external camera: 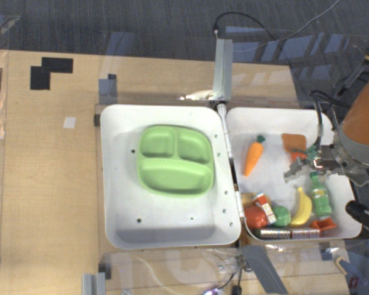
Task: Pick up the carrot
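Carrot, orange with a small green top, lay tilted on the floor of the right bin, in its left half, the green end pointing up and to the right; nothing touched it. The gripper hung over the middle of the same bin, well to the right of the carrot, with the grey arm and its orange band reaching in from the right. Its fingers appeared spread apart, with nothing between them. Just above the gripper sat a brown block. Along the bin's lower edge lay a cluster: a yellow banana, a green bottle, a red item and a small green one. The left bin held a green divided plate with three compartments
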Motion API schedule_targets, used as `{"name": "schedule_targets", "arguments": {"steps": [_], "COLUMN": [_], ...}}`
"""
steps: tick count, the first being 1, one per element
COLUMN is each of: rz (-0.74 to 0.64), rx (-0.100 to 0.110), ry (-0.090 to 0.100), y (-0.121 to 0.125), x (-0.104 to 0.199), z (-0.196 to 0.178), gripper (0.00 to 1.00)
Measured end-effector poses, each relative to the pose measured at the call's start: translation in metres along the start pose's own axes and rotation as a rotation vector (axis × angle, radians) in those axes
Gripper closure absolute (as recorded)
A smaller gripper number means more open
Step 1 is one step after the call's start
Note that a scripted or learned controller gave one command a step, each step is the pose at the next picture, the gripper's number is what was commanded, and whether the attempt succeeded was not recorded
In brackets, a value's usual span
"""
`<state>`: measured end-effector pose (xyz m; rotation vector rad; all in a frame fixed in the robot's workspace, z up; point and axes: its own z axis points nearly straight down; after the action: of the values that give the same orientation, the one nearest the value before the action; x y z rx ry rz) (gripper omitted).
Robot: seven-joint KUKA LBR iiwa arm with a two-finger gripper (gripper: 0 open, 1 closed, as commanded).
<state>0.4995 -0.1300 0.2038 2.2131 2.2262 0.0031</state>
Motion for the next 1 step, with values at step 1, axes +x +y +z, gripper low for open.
{"name": "schedule_targets", "arguments": {"steps": [1], "rz": [0.075], "rx": [-0.012], "ry": [0.0], "y": [0.0689], "x": [0.044], "z": [0.114], "gripper": [0.0]}}
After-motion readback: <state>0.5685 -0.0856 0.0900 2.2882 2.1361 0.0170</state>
